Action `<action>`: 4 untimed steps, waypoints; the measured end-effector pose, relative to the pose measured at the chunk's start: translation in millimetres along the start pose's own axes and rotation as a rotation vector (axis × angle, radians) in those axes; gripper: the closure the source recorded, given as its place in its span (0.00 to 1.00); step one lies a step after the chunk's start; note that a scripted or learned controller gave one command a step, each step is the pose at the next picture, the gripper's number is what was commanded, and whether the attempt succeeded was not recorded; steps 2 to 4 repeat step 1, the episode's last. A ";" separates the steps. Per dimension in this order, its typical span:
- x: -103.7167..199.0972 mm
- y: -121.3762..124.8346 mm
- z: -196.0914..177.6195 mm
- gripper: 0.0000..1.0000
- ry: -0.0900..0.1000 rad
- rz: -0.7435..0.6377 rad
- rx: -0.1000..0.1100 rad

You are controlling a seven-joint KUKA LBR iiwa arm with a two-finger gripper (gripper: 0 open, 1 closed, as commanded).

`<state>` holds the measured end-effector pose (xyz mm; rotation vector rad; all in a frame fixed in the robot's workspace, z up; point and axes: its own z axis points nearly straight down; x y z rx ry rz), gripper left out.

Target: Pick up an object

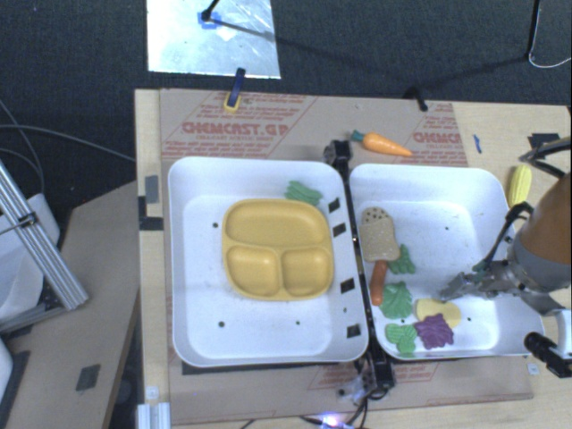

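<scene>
The camera view looks down on a tan tabletop (295, 119) set over dark carpet (375, 25), with a shiny sheet (213, 25) lying on the floor beyond it and a metal frame (36, 248) at the left. Red print on the tabletop reads "CHEMCAST GP", repeated partly at the right. Two white bins sit side by side: the left bin (192, 266) holds a yellow tray (275, 247) and a green leaf (304, 191); the right bin (429, 190) holds a bread slice (377, 234), a red sausage (378, 281), green leaves (396, 299), a yellow piece (444, 311) and purple grapes (434, 331). A carrot (382, 143) and a corn cob (519, 186) lie outside the bins. The hand (458, 286) hangs low in the right bin, just right of the yellow piece, its fingers slightly apart with nothing between them
</scene>
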<state>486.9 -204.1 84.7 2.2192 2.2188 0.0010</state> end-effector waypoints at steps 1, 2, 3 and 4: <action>-1.9 0.3 0.1 0.00 0.002 -0.001 0.000; -1.9 0.3 0.1 0.00 0.002 -0.001 0.000; -1.9 0.3 0.1 0.00 0.002 -0.001 0.000; -1.9 0.3 0.1 0.00 0.002 -0.001 0.000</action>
